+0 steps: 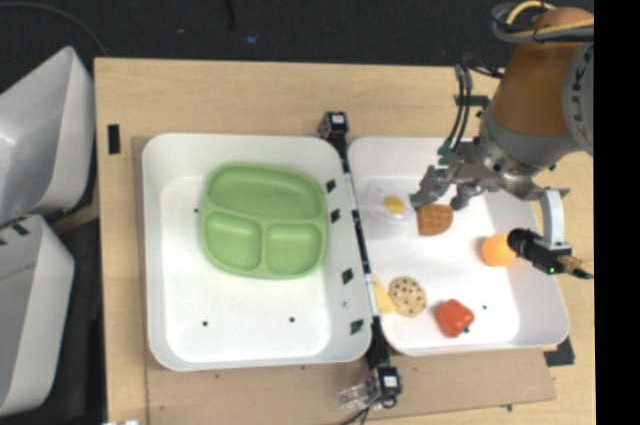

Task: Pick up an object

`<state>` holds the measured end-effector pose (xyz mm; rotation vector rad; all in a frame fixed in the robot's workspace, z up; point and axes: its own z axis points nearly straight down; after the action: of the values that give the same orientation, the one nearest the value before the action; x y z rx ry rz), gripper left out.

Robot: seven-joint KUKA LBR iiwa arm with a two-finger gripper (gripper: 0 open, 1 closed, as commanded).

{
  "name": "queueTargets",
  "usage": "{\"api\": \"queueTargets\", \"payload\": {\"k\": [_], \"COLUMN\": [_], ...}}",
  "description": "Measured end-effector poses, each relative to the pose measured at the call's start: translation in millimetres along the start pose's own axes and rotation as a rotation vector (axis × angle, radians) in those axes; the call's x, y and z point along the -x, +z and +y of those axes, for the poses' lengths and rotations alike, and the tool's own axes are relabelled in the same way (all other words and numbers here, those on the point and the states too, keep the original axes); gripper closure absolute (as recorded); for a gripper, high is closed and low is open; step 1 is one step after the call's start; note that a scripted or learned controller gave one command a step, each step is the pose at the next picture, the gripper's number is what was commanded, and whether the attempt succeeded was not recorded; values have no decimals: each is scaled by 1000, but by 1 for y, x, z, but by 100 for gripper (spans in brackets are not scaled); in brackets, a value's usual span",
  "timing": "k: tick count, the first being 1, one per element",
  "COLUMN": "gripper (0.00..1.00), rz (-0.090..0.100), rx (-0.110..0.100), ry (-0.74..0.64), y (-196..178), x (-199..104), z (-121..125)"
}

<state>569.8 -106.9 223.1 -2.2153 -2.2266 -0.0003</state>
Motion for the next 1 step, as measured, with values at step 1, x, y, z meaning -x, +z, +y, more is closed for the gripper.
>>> {"api": "queueTargets", "payload": {"k": [1], "gripper": [100], "rz": [1], "rx": [1], "ry": [-1], "y": [-12], "x": [-44], "z": [-12]}}
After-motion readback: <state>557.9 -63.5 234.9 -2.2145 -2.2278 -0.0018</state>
